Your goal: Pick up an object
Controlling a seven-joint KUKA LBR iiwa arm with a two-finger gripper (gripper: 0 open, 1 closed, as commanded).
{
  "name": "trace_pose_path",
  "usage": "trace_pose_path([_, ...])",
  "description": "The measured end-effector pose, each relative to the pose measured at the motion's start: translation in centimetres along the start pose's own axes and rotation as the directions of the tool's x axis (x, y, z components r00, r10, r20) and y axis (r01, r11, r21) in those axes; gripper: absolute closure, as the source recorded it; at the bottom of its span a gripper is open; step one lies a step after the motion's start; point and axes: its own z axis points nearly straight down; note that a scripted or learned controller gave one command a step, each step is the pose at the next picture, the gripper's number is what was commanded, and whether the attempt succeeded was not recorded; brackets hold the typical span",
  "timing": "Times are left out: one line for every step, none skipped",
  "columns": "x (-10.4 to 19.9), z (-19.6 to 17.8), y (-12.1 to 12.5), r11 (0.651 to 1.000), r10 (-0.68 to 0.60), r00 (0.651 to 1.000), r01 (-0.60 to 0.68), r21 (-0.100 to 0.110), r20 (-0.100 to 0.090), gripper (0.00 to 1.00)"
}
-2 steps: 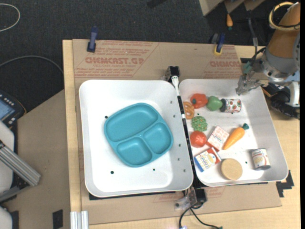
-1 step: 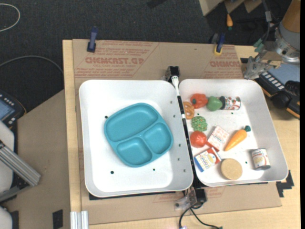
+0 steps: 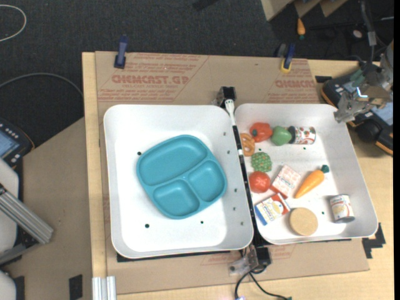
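1. Two shallow white bins sit side by side on a cardboard-covered surface (image 3: 187,70), their inner rims touching along the middle.
2. The left bin (image 3: 119,167) holds a teal divided plate (image 3: 181,175) with three compartments, lying flat and turned at a slant.
3. The right bin (image 3: 356,167) carries a scatter of toy groceries. Along its far side lie a red tomato (image 3: 261,131), a green vegetable (image 3: 282,135) and a small can on its side (image 3: 305,134), close together in a row.
4. Near the dividing rim are an orange pretzel-shaped piece (image 3: 247,145), a green bumpy broccoli-like piece (image 3: 262,162) and a red strawberry (image 3: 259,181).
5. Mid-bin, a small pink-and-white box (image 3: 285,180) lies just beside an orange carrot (image 3: 310,182) with a green top.
6. At the near side are a blue-and-red packet (image 3: 270,209), a tan round cookie (image 3: 303,221) and a second small can (image 3: 341,207).
7. The robot's hand (image 3: 355,100) hangs at the far right corner of the right bin, above its rim and apart from every item; whether it is wide or narrow cannot be told.
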Motion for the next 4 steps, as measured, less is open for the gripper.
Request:
trace_pose_path([7.0,-7.7,-4.1,1.0,-0.01,1.0,0.01,-0.011,0.0,1.0])
trace_pose_path([19.5,-11.9,-6.6,1.0,-0.018,1.0,0.018,-0.009,-0.004,1.0])
trace_pose_path([15.2,-4.5,-12.0,1.0,0.004,1.0,-0.004,0.01,0.0,1.0])
trace_pose_path([20.8,-0.6,-11.8,1.0,-0.007,1.0,0.007,0.006,-0.001,1.0])
